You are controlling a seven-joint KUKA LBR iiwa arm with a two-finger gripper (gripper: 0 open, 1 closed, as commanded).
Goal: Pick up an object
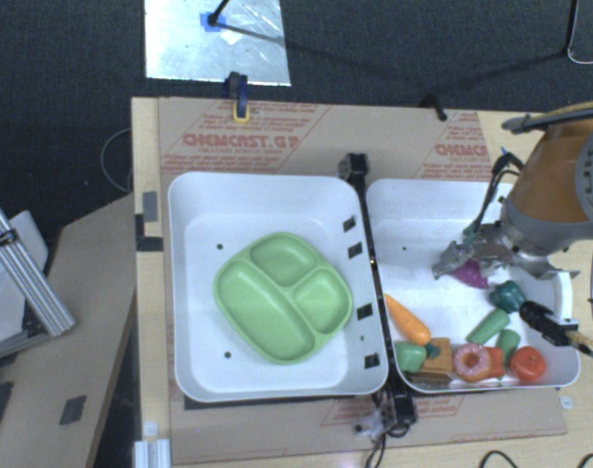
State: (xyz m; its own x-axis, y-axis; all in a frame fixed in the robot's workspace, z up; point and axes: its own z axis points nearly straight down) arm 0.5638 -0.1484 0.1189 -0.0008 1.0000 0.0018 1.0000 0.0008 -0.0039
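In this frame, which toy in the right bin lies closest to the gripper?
The purple toy, directly under the gripper. The teal piece, carrot, donut and tomato all lie farther toward the bin's near edge.

2 bins (267, 188) white. Plate (283, 296) pale green, 3 sections, in left bin. Right bin, toward 5 o'clock: carrot (408, 318) orange; donut (471, 361) pink-frosted, speckled; tomato (528, 363) red; pepper (488, 326) green; purple piece (471, 276) under gripper (459, 258); teal piece (508, 294). Arm (560, 178) grey, orange band. Bench board tan, red lettering. Floor dark; silver sheet (217, 27) at 12 o'clock.
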